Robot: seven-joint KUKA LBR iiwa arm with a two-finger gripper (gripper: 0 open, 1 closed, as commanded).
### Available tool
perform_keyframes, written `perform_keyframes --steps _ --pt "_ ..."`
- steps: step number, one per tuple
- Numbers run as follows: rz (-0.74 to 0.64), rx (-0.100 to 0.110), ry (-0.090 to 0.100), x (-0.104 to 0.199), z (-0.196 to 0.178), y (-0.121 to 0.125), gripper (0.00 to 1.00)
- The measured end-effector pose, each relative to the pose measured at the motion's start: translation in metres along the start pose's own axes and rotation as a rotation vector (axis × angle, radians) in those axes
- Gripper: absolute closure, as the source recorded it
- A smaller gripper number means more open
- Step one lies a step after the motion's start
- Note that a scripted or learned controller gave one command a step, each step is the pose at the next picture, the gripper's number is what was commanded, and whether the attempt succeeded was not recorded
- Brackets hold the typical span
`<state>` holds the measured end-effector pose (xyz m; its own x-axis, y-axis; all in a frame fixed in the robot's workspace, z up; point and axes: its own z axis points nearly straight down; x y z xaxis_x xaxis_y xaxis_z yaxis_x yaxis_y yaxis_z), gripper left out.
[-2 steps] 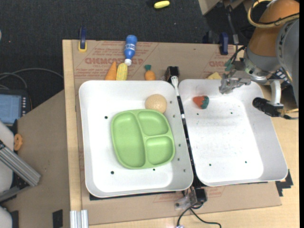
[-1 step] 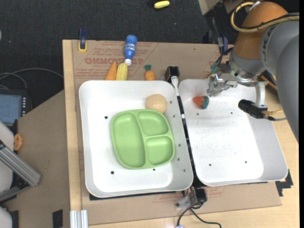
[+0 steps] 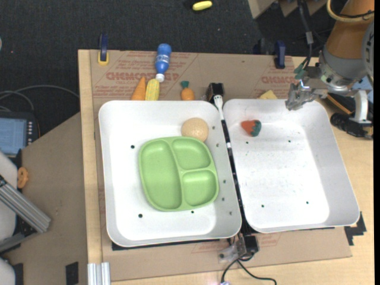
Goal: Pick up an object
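Note:
A small red toy with a green end, like a strawberry (image 3: 251, 127), lies in the right bin (image 3: 297, 183) near its far left corner. A beige round bun (image 3: 195, 129) rests in the left bin (image 3: 119, 177), touching the far edge of a green divided plate (image 3: 178, 172). My gripper (image 3: 295, 100) hangs over the far right edge of the right bin, to the right of the strawberry and apart from it. Nothing shows between its fingers.
Behind the bins on the cardboard lie a blue-capped bottle (image 3: 162, 60), a corn cob (image 3: 152, 89), an orange carrot (image 3: 138, 89), a small carrot (image 3: 187, 92) and a black tool (image 3: 215, 91). A yellow object (image 3: 202, 5) lies on the dark floor.

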<state>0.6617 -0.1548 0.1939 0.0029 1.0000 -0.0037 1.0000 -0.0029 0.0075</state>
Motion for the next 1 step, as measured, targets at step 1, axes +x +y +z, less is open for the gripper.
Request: perform_keyframes --steps 1 --pt "-0.006 0.014 0.006 0.0490 0.0653 0.0035 1.00"
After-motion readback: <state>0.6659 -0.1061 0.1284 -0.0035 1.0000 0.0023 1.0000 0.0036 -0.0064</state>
